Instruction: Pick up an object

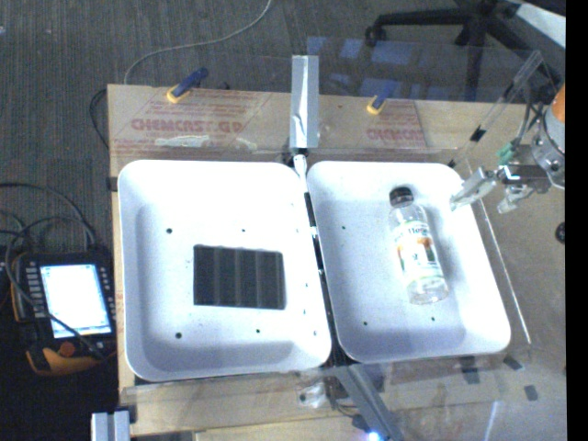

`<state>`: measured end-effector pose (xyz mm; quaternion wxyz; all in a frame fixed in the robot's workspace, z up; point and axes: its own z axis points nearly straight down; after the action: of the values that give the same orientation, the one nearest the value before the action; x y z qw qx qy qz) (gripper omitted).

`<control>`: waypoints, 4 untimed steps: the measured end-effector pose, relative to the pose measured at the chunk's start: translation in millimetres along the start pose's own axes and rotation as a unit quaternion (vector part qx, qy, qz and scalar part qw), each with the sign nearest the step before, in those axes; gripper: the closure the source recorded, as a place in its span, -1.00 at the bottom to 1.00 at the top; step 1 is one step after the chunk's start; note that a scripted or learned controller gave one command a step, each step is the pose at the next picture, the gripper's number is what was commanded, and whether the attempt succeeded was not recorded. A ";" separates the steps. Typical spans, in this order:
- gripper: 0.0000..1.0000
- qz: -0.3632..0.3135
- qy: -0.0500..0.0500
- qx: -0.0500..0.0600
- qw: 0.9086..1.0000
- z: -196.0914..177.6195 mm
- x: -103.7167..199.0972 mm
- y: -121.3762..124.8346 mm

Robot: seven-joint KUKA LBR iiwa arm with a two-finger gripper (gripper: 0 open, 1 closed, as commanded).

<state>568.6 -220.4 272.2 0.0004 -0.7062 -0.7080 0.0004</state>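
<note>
Lying on its side in the right bin [478, 274], the clear plastic bottle [418, 251] could have rolled off closing fingers, its round body and black cap offering little flat purchase. The gripper [478, 186] hovered at that bin's far right corner, well apart from the bottle; its finger state could not be told. The left bin [147, 200] held a dark ribbed rectangular panel [239, 277].

Grey carpet [138, 16] surrounds the wooden bench [230, 122]; a black chair base [450, 21] stands behind, cables [239, 21] trailing.
</note>
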 end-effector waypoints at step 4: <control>1.00 -0.037 -0.001 -0.006 0.999 171.5 21.4 -6.1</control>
<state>562.3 -199.0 100.7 -0.0048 -0.6792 -0.7339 -0.0034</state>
